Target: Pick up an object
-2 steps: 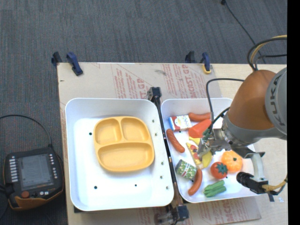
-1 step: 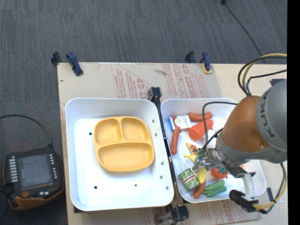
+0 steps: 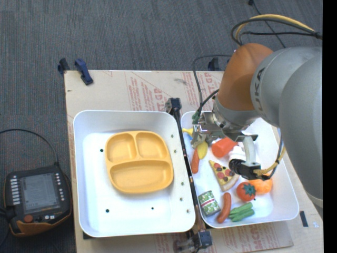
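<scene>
Tray point(image 3: 139, 162): yellow-orange
Bins point(image 3: 89, 136): white
Arm point(image 3: 284, 83): grey, orange band
Tomato point(image 3: 246, 191): red
Pizza slice point(image 3: 224, 174): yellow, red dots
Beans point(image 3: 241, 212): green
Surface point(image 3: 137, 88): tan, red lettering

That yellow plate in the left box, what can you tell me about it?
The yellow plate looks like smooth moulded plastic, a rounded rectangle with raised ridges dividing it into three compartments: two small ones at the far side and one wide one nearer the camera. It holds nothing. It lies flat, right side up, slightly turned, on the floor of the left bin, roughly central and apart from the walls. Nothing else touches it; the arm is over the right bin.
</scene>
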